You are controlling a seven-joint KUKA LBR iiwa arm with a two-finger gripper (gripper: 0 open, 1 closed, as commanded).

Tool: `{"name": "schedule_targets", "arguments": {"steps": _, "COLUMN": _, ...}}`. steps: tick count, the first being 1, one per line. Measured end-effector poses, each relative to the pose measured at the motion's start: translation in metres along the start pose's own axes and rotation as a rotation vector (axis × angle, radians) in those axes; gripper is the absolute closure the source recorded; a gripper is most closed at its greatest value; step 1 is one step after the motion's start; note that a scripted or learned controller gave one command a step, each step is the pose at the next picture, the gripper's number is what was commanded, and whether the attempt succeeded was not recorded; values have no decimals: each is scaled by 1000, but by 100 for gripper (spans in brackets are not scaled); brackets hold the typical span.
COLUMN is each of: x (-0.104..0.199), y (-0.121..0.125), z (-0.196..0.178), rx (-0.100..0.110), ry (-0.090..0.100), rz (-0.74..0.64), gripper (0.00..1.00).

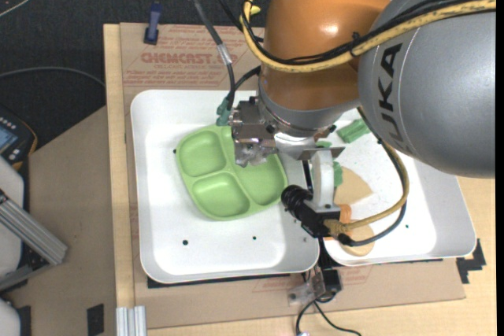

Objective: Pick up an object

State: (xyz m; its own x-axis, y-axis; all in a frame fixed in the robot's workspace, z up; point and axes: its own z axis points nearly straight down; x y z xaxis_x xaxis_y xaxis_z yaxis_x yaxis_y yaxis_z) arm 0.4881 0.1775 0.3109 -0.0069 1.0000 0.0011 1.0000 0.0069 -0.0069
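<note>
Over in the left bin [157, 248], a light green divided tray [220, 173] is sitting a bit right of center, and it looks like the obvious thing to grab. It's got a few compartments and lies flat on the bin floor, with its long axis running diagonally from far-left down to near-right.

The arm [425, 75] comes in from the right and is hanging pretty much straight over the tray's far-right corner. The tool [252, 144] is right at that edge of the tray, low down, though I honestly can't tell whether it's clenched on the rim or just hovering at it, since the big orange wrist and the grey housing block most of the view. So no call from me on whether it's got anything.

What matters for the next move, I'd guess: most of the tray lies to the left and near side of the tool, so any lift would be from one corner and the tray would want to tip.

Right bin [441, 240] has a tan piece [356, 186] and a small green bit [354, 130] peeking out near the arm. Both bins sit on a cardboard-topped counter [126, 90].
</note>
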Motion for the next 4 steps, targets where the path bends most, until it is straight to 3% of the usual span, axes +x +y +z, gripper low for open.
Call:
{"name": "schedule_targets", "arguments": {"steps": 1, "x": -74, "y": -9, "z": -95, "rx": -19, "ry": 1, "rz": 15, "gripper": 100}}
{"name": "schedule_targets", "arguments": {"steps": 2, "x": 51, "y": -11, "z": -71, "rx": -6, "ry": 3, "rz": -6, "gripper": 100}}
{"name": "schedule_targets", "arguments": {"steps": 3, "x": 47, "y": 27, "z": -194, "rx": -23, "ry": 6, "rz": 6, "gripper": 100}}
{"name": "schedule_targets", "arguments": {"steps": 4, "x": 46, "y": 39, "z": -39, "rx": 9, "ry": -8, "rz": 10, "gripper": 100}}
